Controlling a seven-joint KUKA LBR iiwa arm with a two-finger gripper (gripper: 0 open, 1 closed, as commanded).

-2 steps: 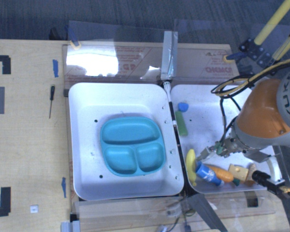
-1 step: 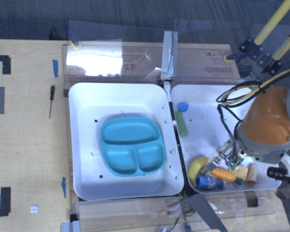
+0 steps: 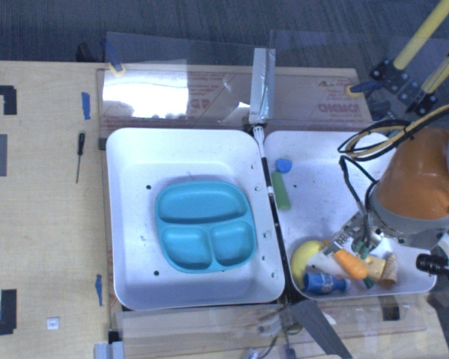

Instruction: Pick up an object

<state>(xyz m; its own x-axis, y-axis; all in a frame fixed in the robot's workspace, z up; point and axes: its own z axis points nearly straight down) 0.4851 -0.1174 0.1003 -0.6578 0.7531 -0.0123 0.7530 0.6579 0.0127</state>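
The hand (image 3: 357,239) partly hides the clustered objects (image 3: 344,268) beneath it.

A: Left bin (image 3: 127,200)?
B: One blue divided tray (image 3: 205,224), three compartments, lying flat at centre.
A: Right bin (image 3: 314,163)?
B: Green stick (image 3: 281,193) and small blue piece (image 3: 283,166) near the dividing wall. Along the near edge: yellow ball (image 3: 305,255), blue bottle (image 3: 325,282), orange carrot (image 3: 351,264), tan block (image 3: 388,269), clustered.
A: Arm?
B: Claw (image 3: 357,238) low above that cluster, just over the carrot.
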